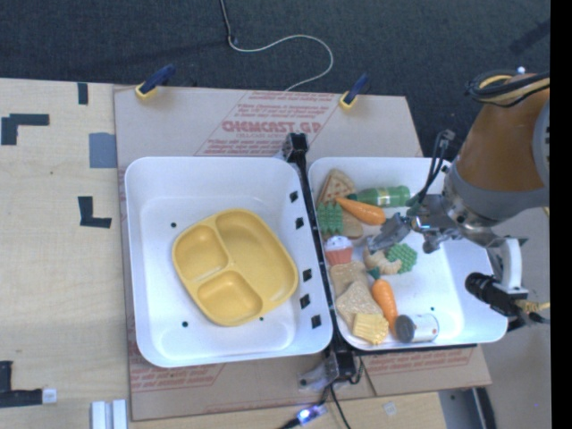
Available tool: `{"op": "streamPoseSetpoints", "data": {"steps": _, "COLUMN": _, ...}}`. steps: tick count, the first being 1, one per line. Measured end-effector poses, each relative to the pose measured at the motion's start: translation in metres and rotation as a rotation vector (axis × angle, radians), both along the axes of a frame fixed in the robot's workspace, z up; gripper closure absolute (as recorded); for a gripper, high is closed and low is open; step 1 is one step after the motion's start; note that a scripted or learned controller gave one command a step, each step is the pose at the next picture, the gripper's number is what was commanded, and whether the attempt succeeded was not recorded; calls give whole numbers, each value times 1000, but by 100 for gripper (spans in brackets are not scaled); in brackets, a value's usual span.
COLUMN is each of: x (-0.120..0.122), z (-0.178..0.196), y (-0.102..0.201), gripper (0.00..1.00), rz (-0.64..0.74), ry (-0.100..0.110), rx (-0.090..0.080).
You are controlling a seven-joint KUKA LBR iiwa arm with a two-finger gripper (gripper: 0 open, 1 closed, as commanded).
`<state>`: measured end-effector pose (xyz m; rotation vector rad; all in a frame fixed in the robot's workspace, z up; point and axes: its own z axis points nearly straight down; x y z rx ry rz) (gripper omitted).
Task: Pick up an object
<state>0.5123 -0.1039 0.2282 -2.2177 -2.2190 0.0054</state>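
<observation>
Beside gripper: green toy.

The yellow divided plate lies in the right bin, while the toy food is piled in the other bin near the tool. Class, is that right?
Not quite. The camera view shows the yellow divided plate in the left bin; the toy food is piled in the right bin, near the tool.
</observation>
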Motion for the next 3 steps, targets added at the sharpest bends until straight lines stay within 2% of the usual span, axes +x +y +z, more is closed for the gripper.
{"op": "streamPoseSetpoints", "data": {"steps": 2, "x": -5, "z": -126, "y": -5, "gripper": 0, "rz": -1, "ry": 2, "rx": 1}}
{"op": "streamPoseSetpoints", "data": {"steps": 3, "x": -5, "z": -143, "y": -5, "gripper": 0, "rz": -1, "ry": -3, "rx": 0}}
